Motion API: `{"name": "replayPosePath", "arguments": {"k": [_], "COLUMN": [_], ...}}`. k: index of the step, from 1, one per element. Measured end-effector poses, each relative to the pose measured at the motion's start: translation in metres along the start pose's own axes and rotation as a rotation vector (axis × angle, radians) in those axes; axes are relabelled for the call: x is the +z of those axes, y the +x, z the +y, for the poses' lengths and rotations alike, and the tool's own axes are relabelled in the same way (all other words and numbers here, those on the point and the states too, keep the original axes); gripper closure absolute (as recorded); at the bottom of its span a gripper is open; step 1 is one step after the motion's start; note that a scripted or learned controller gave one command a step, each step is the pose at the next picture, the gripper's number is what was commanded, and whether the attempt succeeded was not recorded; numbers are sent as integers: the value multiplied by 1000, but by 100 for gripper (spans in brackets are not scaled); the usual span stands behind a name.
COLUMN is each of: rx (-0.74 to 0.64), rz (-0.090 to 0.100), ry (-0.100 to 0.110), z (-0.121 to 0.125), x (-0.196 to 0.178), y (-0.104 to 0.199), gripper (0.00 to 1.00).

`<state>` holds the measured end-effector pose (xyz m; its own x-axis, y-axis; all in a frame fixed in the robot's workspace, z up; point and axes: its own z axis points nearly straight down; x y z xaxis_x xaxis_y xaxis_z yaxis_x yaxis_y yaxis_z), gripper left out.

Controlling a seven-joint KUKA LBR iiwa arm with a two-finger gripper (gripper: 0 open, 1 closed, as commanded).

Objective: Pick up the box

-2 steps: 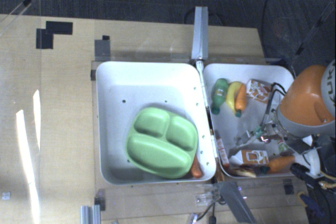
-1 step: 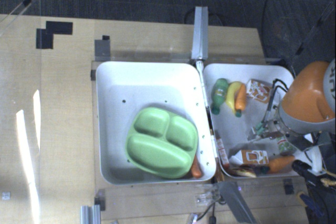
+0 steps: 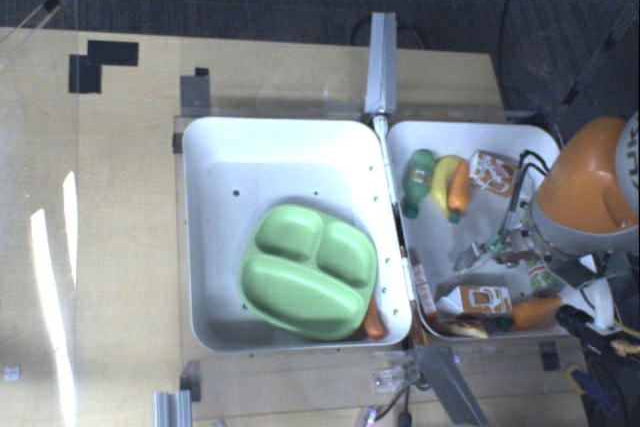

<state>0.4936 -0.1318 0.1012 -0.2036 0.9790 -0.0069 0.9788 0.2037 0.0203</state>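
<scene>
The gripper (image 3: 492,250) is seen open and empty in the right bin (image 3: 437,140); the box (image 3: 484,299) is not yet lifted

green tray (image 3: 310,272) crowds left bin (image 3: 215,215), bare rear strip

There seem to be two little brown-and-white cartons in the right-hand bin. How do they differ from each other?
The upper carton lies near the bin's far wall, beside a carrot and banana; the lower carton lies near the near wall, by another carrot. The upper carton is tilted and looks squarish; the lower carton stretches sideways and looks longer. Both are brown and white and lie loose in the right bin.
</scene>
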Motion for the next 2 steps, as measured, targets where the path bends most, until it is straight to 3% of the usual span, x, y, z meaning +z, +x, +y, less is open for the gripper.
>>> {"name": "replayPosePath", "arguments": {"k": [1,2], "rx": [-35,2], "rz": [3,8], "ry": [9,31], "z": [31,142], "x": [13,19], "y": [25,-17], "gripper": [0,0]}}
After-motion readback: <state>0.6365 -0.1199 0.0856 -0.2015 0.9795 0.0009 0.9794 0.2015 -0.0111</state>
